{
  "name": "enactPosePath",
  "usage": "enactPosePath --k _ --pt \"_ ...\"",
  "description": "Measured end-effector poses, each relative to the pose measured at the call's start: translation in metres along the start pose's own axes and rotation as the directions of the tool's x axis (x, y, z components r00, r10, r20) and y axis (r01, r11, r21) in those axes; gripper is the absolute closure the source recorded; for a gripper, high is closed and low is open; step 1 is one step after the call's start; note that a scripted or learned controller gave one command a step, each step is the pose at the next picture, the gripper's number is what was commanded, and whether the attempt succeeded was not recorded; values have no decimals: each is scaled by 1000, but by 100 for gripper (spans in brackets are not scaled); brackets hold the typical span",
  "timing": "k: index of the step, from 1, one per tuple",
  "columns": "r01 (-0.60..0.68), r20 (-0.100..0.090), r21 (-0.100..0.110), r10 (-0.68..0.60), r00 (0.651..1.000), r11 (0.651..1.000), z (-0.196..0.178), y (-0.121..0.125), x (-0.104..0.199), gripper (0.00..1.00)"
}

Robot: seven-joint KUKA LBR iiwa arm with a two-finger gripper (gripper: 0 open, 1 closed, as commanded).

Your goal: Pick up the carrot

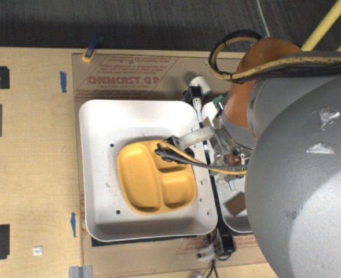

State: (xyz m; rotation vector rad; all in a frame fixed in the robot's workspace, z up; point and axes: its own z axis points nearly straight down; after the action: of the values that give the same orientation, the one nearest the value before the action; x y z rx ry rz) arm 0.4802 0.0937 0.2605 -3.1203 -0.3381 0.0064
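Seemingly at the reaching step — the grey arm (297, 167) hung over the right shallow white bin (237, 227), beside a yellow divided plastic tray (141, 181). Whether its gripper (223, 155) was wide or narrow couldn't be told — next, it must find the carrot.

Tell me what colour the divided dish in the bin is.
The divided dish is mustard yellow, clearest in the camera view against the white bin.

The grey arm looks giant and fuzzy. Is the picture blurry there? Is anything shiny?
Camera view: the grey arm is close to the lens, so it looks huge and a bit soft; the yellow tray and white bin look sharper; the light is even, with small pale glints on the arm and a dark shadow under the bin's near edge.
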Motion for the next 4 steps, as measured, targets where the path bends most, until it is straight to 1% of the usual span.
enactPosePath --k 1,2,3,4 --pt "9 -4 -3 -9 1000 1000 7 -15 76 100" --pt "281 -1 -4 -281 960 960 -64 53 90 100" --pt "84 2 0 -84 996 996 76 27 58 100" --pt "85 1 0 -85 996 996 52 12 35 100"
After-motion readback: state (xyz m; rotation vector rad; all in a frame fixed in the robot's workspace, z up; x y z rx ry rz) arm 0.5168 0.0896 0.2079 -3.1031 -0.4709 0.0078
